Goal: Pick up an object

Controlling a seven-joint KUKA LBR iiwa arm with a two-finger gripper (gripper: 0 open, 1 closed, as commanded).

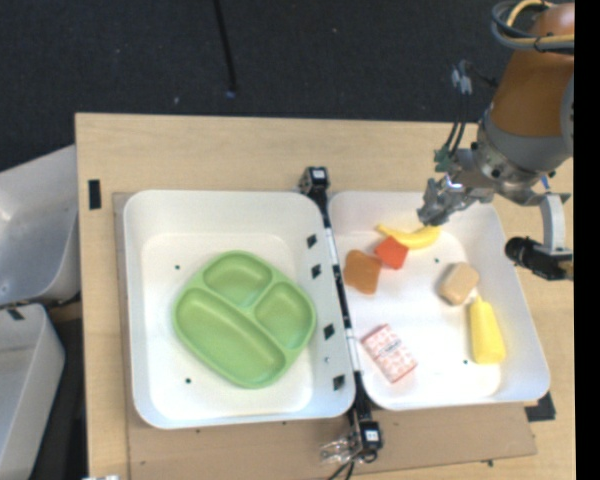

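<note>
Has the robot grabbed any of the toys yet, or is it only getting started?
Nothing looks picked up yet. The gripper hangs just above the yellow banana at the back of the right bin, with nothing seen between its fingers. The red block, brown piece, tan piece, yellow bottle and pink box all lie on the bin floor. Grabbing and lifting are left.

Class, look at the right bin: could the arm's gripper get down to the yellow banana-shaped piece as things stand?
Probably yes. The gripper hangs just above the banana, with nothing over it. The red block touches its lower side, which may crowd a grasp.
</note>
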